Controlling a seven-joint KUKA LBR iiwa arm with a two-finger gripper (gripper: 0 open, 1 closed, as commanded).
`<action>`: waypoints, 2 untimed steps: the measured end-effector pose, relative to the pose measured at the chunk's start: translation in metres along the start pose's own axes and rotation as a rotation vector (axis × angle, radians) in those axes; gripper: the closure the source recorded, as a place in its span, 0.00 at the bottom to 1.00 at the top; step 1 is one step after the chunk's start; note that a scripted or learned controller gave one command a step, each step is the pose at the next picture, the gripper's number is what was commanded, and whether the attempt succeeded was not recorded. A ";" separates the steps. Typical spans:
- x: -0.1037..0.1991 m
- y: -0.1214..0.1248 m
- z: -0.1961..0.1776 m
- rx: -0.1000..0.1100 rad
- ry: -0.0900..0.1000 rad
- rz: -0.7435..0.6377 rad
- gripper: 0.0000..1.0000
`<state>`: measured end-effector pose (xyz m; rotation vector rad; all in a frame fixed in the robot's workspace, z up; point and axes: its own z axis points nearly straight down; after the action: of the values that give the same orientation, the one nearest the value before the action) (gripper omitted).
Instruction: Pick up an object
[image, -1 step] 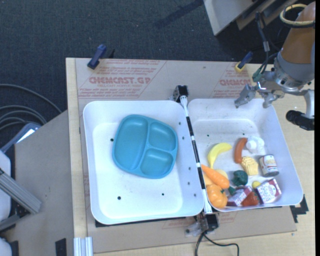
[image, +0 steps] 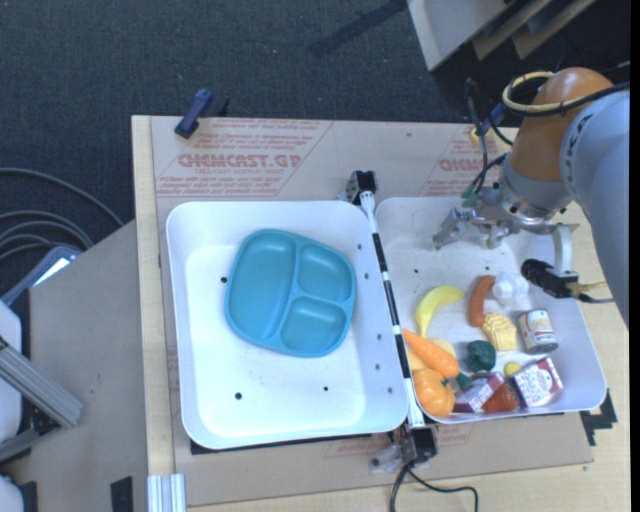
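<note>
At the left of the bench, a shallow white left-hand bin (image: 200, 400) is seen, and a sky-blue plastic plate with three compartments (image: 291, 292) is laid flat near its middle; just beside it, a second shallow white bin (image: 575, 345) is set, the two being joined along a dark rim.

Toward the near left of that right-hand bin a heap of toy food is gathered: an orange plastic carrot (image: 431, 352), a small round orange fruit (image: 433, 392), a curved yellow plastic banana (image: 437, 303), a reddish-brown toy sausage (image: 481, 298), a dark green lump (image: 481, 354), a small labelled tin (image: 539, 329) and red-and-white packets (image: 537, 384).

Over the bare far part of the same bin the two-finger gripper (image: 470, 232) is held, its jaws spread apart with nothing between them; the heap is left untouched, so no object is yet taken.

The banana is judged the likeliest target, being nearest below the gripper and lying apart from the crowded pieces; it is expected to be light, hollow, stiff and rather slick, so a grasp across its thick middle, square to the curve, is advised; the tapered ends could be squeezed out sideways.
</note>
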<state>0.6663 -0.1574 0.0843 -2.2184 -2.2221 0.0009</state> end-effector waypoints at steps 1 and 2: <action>0.033 -0.103 0.000 0.001 0.000 0.002 0.00; 0.033 -0.103 -0.010 -0.002 0.000 0.004 1.00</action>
<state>0.5637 -0.1244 0.0944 -2.2236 -2.2192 -0.0006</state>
